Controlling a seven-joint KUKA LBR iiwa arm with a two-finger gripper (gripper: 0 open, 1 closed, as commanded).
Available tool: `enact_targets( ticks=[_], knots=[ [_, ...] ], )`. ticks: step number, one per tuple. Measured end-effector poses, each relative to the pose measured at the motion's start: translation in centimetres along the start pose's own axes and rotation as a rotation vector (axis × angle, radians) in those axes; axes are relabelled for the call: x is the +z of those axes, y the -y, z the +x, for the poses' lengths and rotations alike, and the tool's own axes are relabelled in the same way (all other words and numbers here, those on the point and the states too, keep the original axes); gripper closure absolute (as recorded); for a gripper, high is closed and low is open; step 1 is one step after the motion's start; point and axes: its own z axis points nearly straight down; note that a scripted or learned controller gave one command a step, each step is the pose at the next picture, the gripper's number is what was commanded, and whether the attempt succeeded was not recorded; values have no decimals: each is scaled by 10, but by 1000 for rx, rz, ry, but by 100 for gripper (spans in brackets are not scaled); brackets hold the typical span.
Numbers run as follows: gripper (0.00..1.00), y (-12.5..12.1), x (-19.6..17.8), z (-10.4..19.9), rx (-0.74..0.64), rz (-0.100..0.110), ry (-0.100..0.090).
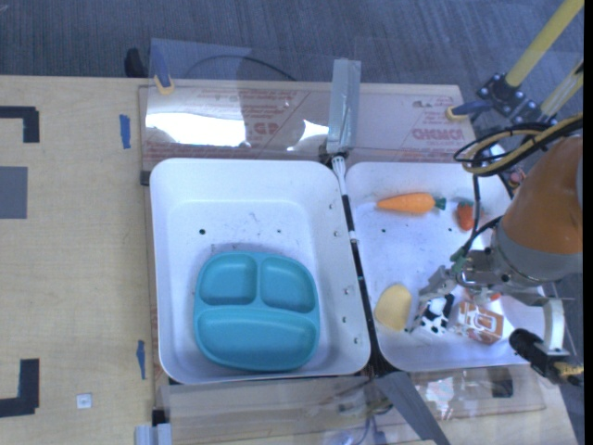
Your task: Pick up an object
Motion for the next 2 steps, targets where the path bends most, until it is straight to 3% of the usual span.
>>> enact_targets(
  ticks=[1, 2],
  knots=[
    [0, -12, -5, -56, 127, -9, -1],
    [0, -38, 36, -89, -160, -8, -7]
  ],
)
